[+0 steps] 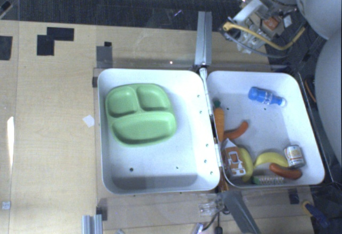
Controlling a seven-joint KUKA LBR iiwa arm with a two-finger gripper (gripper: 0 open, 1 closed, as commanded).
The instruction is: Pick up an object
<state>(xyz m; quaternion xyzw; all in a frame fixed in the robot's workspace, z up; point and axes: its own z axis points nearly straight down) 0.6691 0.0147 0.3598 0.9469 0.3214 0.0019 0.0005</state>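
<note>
Toward the far edge of the right bin (299,86) lies a blue bottle (265,96) on its side, while the near edge holds the rest — a carrot (218,121) along the left wall, a sausage (236,130) beside it, two bananas (270,159), a small carton (233,159), a second sausage (286,172) and a tin can (294,156) at the near right corner. Beside it the left bin (155,182) carries a green divided plate (140,114) toward its far left corner. Above the bench's (48,137) far edge, beyond the right bin, hangs the gripper (245,35) with cables around it — whether its fingers are wide or narrow I cannot tell.
</note>
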